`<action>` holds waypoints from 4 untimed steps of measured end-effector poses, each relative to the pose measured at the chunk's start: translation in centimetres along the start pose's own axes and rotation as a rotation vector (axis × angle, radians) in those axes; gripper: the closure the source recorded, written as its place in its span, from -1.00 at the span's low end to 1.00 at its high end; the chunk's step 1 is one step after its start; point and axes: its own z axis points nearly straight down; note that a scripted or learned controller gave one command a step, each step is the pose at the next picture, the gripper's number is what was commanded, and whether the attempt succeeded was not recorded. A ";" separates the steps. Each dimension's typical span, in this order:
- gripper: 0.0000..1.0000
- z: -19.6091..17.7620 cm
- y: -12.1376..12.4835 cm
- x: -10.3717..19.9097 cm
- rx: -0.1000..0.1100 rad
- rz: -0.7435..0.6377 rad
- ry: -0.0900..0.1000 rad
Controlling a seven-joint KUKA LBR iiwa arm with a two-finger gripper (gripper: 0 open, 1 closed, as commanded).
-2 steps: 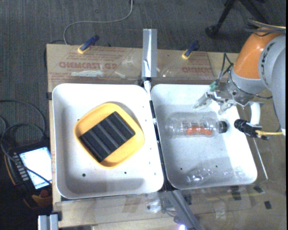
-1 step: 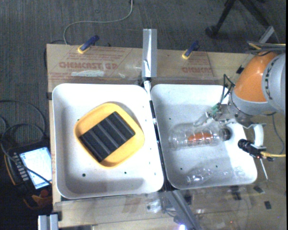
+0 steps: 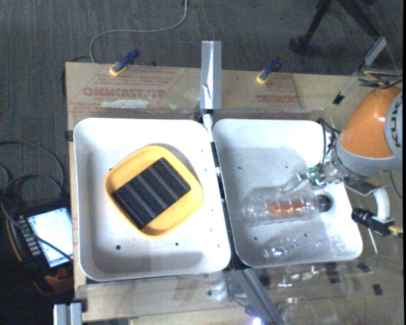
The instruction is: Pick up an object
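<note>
**Clear plastic, slick target: arm is closing in on a bottle in the right bin**

Clear plastic is making this pick a hard one. A see-through bottle (image 3: pixel 284 207), with something orange-red showing inside it, is lying on its side in the right bin (image 3: pixel 257 154), near the middle and toward the near wall. The arm (image 3: pixel 372 131) is reaching in from the right, and its tool (image 3: pixel 319 175) is sitting low over the bin, just beside the bottle's right end; whether it is touching the bottle is too fine to tell.

The risk is plain: a round, smooth bottle lying flat is likely to roll or squirt away if the tool is meeting it off-centre, and at its end rather than across its body the grip is looking poor. A push could also be sending it against the bin wall.

How far apart the tool is standing cannot be told from here, and nothing is visibly being held.

In the left bin (image 3: pixel 95 181), a yellow tray (image 3: pixel 125 168) with a black ribbed insert (image 3: pixel 152 191) is lying well apart from the action.
</note>
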 end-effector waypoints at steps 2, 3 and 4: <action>-1.00 -0.9 0.1 -0.1 -0.002 0.001 -0.001; -1.00 0.0 -3.5 5.6 0.008 -0.056 -0.009; -1.00 -0.1 0.3 2.7 0.023 0.145 -0.001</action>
